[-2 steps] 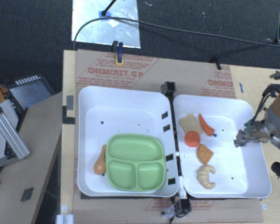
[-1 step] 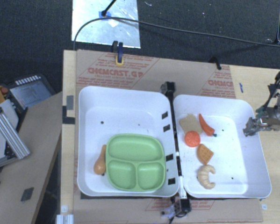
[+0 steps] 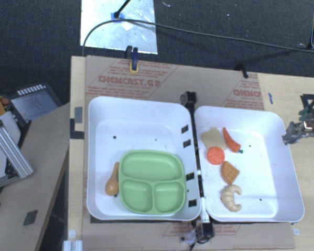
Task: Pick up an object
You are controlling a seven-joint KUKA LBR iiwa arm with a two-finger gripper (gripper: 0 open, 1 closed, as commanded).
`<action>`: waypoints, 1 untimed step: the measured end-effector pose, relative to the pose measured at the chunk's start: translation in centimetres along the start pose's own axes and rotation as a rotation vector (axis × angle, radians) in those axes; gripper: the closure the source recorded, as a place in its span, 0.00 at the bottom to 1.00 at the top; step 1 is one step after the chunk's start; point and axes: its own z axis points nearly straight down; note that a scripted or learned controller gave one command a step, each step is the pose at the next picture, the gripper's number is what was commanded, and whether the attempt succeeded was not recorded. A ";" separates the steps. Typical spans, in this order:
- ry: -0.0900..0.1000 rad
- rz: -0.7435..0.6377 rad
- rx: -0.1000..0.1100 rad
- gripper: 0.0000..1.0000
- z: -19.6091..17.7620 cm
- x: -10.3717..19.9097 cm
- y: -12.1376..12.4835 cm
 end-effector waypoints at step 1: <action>0.002 -0.003 0.005 1.00 0.2 4.7 0.9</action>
